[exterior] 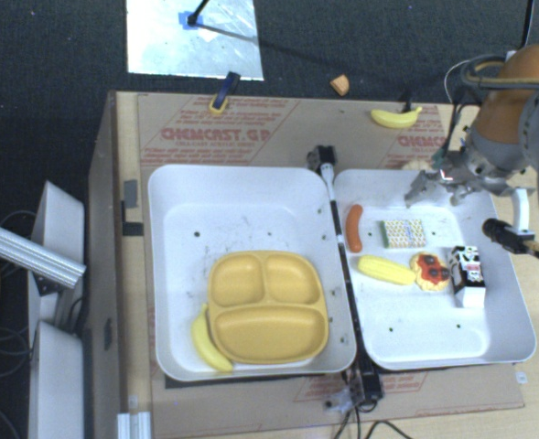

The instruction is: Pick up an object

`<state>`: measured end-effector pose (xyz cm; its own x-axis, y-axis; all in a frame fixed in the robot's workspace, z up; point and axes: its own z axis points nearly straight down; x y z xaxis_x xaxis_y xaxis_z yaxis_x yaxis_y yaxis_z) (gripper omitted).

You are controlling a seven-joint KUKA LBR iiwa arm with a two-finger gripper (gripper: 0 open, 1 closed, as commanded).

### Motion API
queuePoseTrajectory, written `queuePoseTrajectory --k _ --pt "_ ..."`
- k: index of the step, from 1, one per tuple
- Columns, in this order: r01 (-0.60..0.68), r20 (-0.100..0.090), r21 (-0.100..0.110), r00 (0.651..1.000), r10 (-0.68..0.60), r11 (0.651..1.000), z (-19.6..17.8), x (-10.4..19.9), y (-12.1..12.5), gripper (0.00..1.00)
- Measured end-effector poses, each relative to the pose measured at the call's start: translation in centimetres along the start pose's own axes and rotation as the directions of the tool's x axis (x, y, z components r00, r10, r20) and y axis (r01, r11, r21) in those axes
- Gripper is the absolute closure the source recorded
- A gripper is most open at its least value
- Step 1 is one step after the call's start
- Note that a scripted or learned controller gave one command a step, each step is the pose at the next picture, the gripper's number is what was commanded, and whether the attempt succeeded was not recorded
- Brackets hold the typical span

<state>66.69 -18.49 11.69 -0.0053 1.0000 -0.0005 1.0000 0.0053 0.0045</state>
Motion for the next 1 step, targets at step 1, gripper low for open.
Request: queuePoseTrajectory --k 1 --pt "-0.004 0.0 0.005 1.0 0.004 1.0 1.65 0.12 -7.93 0.0"
